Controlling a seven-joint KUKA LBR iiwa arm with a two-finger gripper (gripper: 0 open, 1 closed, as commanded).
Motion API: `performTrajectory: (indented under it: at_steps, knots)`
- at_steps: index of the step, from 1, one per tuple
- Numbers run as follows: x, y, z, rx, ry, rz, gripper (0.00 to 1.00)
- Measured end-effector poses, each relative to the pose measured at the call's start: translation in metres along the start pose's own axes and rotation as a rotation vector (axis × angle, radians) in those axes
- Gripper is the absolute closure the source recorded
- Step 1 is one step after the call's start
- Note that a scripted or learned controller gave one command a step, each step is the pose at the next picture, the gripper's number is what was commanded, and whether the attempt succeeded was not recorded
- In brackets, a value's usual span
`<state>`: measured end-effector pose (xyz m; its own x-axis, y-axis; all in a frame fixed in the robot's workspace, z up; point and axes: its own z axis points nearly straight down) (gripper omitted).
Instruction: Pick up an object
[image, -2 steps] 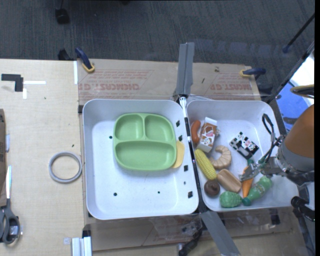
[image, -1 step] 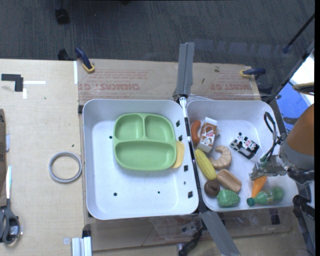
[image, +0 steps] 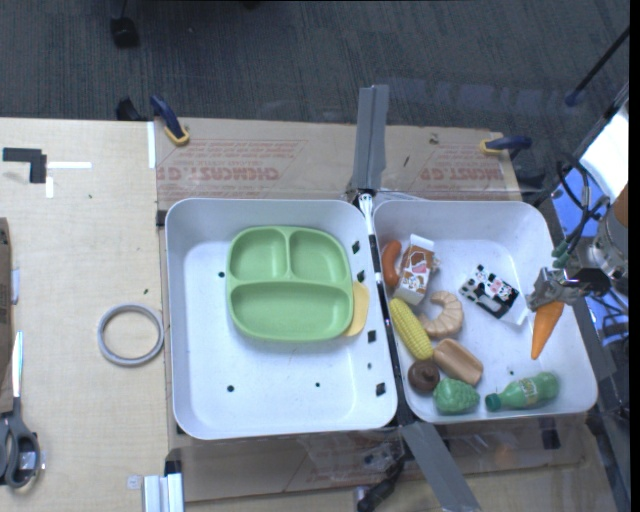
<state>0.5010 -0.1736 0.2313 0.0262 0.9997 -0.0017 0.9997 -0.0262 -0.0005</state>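
My gripper (image: 551, 293) hangs over the right edge of the right bin (image: 470, 226). Its fingers are shut on the wide top of an orange toy carrot (image: 544, 329), which points down and slightly left over the bin's right wall. Lying in the same bin are a cow-patterned box (image: 489, 292), a small carton (image: 416, 270), a corn cob (image: 410, 328), a croissant (image: 446, 315), a hot dog bun (image: 459, 360), a brown donut (image: 424, 376), a green vegetable (image: 456, 397) and a green bottle (image: 522, 392).
The left bin (image: 200, 380) holds a green divided plate (image: 290, 284) with a yellow piece (image: 359, 308) at its right side. A tape ring (image: 130, 333) and scissors (image: 16, 450) lie on the bench at the left. Cables and the arm crowd the right side.
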Motion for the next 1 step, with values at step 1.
performTrajectory:
  at_steps: [1]
  knots:
    - [0.0418, 0.0459, -0.0842, 0.000, -0.001, -0.272, 1.00]
